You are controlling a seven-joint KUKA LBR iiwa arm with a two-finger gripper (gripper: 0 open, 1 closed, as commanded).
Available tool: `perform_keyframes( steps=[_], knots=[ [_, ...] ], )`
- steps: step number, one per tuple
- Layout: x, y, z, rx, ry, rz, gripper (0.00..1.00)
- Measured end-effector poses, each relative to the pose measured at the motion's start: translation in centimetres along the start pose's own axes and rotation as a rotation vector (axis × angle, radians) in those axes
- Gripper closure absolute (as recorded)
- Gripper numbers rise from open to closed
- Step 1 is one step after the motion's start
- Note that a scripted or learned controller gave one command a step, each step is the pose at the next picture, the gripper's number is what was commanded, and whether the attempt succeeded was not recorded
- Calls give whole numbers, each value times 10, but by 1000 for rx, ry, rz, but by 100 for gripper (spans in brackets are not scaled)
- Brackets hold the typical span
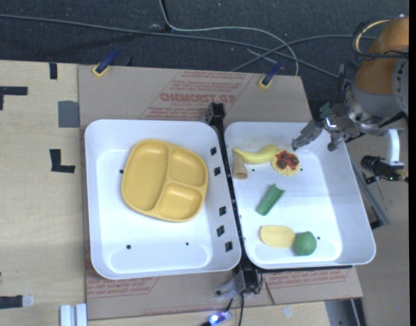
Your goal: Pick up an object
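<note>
The right bin (344, 202) holds a banana (255, 155), a small round yellow piece with red and dark topping (287, 161), a green cylinder (270, 200), a pale yellow lemon-like piece (276, 236) and a green ball (304, 244). A tan cone-like bit (240, 172) lies by the banana's left end. My gripper (321, 136) hangs over the bin's upper right corner, open, its two dark fingers spread apart with nothing between them. It sits just right of and above the topped piece.
The left bin (106, 250) carries a yellow three-compartment plate (164, 179). A black divider with clips (225, 195) runs between the bins. Cables cross the dark floor behind. The arm's orange-banded wrist (385, 53) stands at the far right.
</note>
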State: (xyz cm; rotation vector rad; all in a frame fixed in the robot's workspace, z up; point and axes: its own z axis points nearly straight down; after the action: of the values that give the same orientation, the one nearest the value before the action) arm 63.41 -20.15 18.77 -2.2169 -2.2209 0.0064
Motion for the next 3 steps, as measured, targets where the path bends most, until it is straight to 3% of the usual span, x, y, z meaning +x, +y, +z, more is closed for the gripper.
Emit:
perform_keyframes(
  steps=[2, 3],
  knots=[
    [6, -1, 99, 1, -1, 0, 0],
    [6, 1, 85, -4, -1, -2, 100]
  ],
)
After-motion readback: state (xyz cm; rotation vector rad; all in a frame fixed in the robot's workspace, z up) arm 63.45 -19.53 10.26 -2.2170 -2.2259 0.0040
